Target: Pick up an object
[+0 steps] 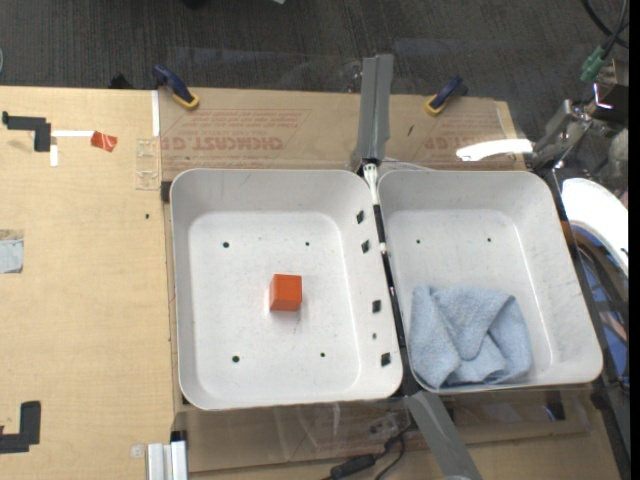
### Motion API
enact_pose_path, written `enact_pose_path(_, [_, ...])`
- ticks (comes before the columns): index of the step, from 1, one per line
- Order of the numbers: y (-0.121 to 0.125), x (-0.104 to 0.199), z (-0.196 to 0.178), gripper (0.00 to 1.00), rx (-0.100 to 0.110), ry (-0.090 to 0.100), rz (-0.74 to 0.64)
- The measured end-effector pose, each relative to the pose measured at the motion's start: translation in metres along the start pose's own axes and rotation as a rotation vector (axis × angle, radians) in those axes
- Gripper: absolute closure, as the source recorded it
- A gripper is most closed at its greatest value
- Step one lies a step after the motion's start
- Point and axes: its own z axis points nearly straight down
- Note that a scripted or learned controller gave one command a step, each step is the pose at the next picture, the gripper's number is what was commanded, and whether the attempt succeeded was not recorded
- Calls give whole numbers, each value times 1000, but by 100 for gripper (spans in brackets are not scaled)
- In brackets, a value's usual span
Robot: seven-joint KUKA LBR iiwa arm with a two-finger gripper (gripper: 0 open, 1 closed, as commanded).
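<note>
Nearest to me, a grey metal bar (440,446) runs out at a slant from under the seam where the two bins meet.

The left shallow white plastic bin (190,368) holds the small orange-red cube (286,293). It sits flat on the bin floor just off centre toward 5 o'clock, well apart from every wall and touching nothing else.

The right shallow white plastic bin (563,230) holds a crumpled light-blue cloth (470,336). The cloth is bunched toward 6 o'clock of that bin, against the near wall.

Small black clips (378,306) line the seam between the bins, which stand side by side and touch.

At 9 o'clock from the left bin lies a pale wooden board (80,268). A small red scrap (103,141) rests on its far part.

Beyond the bins, at 12 o'clock, a brown cardboard sheet (290,133) with red lettering lies flat. It is pinned by a blue-and-yellow clamp (176,87) at its far left corner and a second clamp (444,95) toward the far right. A grey upright strut (376,103) stands over the seam.

Farthest back is dark carpet (320,23).

How the jaws stand I cannot tell.
</note>
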Motion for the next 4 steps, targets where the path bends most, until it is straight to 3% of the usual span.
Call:
enact_pose_path(1, [-61,19,0,0,1,-1,244])
enact_pose_path(2, [-77,60,0,0,1,-2,446])
enact_pose_path(3, [-89,98,-1,0,-3,-1,942])
enact_pose_path(4, [-93,113,-1,0,-5,-2,1126])
